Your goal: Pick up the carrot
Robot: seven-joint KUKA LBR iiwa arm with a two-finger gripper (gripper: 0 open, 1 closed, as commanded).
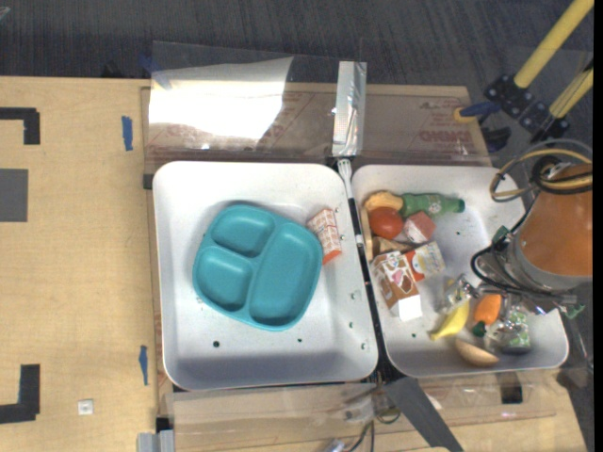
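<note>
While the left bin (188, 347) holds a teal divided plate (257, 265) at its middle and a small red-and-white packet (326, 233) just off the plate's upper right edge, the right bin (471, 205) at the right of the frame is crowded. Over its right side hangs the arm (556, 234), its orange band lying above the bin's right rim, with dark cables looping beside it. At the bin's middle lies a printed pouch (405, 276); above it, toward the upper edge, sit a green bottle (431, 203), a red tomato-like piece (385, 222) and a small red item (419, 226). The carrot (487, 308) lies in the lower right of this bin, just below the gripper (499, 285), whose pincer state cannot be told. A banana (452, 321) touches the carrot's left side, a tan potato-like piece (476, 351) lies just below, and a clear speckled bag (514, 330) sits just to its right.
</note>
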